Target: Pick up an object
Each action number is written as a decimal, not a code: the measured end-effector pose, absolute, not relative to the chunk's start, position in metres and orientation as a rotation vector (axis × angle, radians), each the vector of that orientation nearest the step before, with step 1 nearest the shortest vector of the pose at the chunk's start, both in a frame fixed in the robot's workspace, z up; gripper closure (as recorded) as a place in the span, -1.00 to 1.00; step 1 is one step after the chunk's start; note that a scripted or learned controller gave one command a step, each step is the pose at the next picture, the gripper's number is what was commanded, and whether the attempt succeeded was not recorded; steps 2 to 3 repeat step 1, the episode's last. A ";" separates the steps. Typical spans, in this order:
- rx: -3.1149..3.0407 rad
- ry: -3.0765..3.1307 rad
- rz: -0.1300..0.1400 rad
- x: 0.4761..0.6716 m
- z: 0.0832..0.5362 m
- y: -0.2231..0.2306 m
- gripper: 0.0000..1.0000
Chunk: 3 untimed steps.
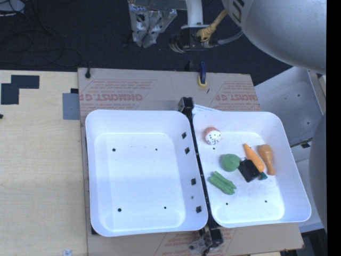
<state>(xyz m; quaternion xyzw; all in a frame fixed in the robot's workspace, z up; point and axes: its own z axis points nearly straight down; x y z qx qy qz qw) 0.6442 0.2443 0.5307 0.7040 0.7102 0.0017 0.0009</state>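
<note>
Here, the objects lay together in the right bin (290,143). A small round piece with a white, dotted face and a reddish top (212,136) sat nearest the divider, toward the far side of the bin. Below it rested a round green piece (230,162), and nearer still a long green pod-shaped piece (221,183) lay at a slant. A black block (248,170) sat just beside the round green piece, touching the lower end of an orange carrot-shaped piece (253,157). A second, paler orange piece (267,158) lay just beside the carrot, on the side toward the bin's right wall. The left bin (98,159) stood side by side with the right one, joined along a black clip strip (193,164). Both bins rested on a cardboard sheet (138,92) laid over a wooden bench (37,169).

The gripper (151,26) hung above the far edge of the bench, well apart from both bins. Whether its fingers stood wide or narrow could not be told. The grey arm (282,20) crossed the upper right.
</note>
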 end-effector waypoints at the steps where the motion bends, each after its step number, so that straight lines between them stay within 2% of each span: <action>1: 2.225 2.228 -0.025 0.615 0.417 0.242 1.00; 3: 2.225 2.228 -0.025 0.615 0.417 0.242 1.00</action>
